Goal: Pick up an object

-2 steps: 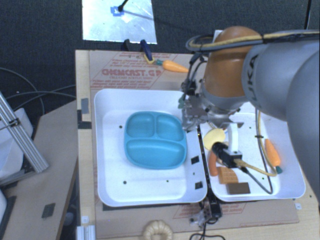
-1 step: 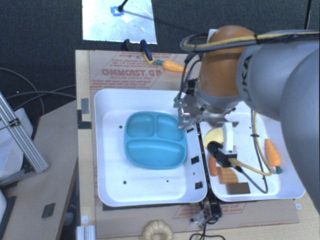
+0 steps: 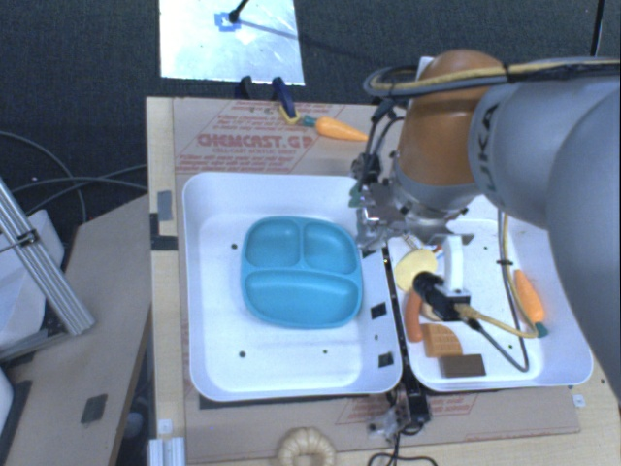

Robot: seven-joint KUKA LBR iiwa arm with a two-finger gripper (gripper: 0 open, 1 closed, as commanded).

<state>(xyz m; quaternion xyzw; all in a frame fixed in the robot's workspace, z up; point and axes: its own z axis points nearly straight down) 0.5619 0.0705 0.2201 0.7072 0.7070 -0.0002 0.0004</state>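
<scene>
Arm over the seam between two bins

Blue divided plate (image 3: 299,270) flat in left bin (image 3: 218,357). Gripper (image 3: 374,223) low over inner edges of both bins. Yellow disc (image 3: 417,263), waffle (image 3: 441,339), brown block (image 3: 461,365), carrot (image 3: 529,297) in right bin (image 3: 558,362)

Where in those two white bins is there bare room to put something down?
Left bin: bare floor all around the blue divided plate, widest along its front edge. Right bin: crowded with toy food, cables and the arm; little free floor.
</scene>
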